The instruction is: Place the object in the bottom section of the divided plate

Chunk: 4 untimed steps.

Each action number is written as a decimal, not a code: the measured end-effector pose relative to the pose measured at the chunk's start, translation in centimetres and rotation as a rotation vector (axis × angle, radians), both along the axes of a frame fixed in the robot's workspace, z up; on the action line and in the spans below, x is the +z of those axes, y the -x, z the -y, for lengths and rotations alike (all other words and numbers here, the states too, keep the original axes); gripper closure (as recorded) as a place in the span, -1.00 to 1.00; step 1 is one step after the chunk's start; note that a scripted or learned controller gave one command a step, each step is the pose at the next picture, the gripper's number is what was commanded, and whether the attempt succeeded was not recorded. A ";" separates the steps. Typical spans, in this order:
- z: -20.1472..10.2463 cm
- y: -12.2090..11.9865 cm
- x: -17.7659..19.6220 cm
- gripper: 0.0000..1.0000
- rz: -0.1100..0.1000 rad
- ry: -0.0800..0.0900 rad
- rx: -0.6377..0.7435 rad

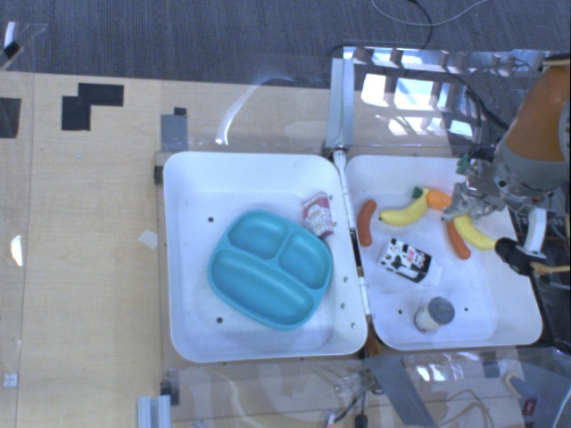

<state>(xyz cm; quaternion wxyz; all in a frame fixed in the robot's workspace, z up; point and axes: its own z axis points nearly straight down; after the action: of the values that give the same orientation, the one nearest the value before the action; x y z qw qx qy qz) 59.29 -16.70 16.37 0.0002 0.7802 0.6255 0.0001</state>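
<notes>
The gripper (470,201) hangs over the upper right of the right bin (513,333), directly above a small cluster of toy food: a banana (403,213) to its left lying roughly left to right with its curve upward, a bit of orange carrot (437,198) just beside it, a second yellow banana piece (475,234) and an orange-red hot dog (459,242) just below it, both slanting down to the right. Whether anything sits between the jaws, or how they stand, cannot be told from here, so which piece is the object of the task is a guess; the nearest are the two slanted pieces under the tool. The blue divided plate (270,270) lies in the left bin (183,239), well apart to the left, its long bottom section (259,294) running diagonally. The carry would go leftward across the divider between the bins. The arm (542,132) reaches in from the right, wrist bent down over the cluster
</notes>
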 end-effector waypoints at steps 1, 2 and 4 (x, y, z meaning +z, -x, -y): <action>0.0 0.0 0.1 -1.00 0.002 0.000 -0.001; 0.9 -4.8 3.4 -1.00 0.005 0.001 -0.381; 1.9 -7.0 21.2 -1.00 0.005 0.000 -0.542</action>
<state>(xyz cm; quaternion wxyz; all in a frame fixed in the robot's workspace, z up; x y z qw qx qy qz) 66.26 -18.64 37.57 0.0019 0.9193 0.3936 0.0018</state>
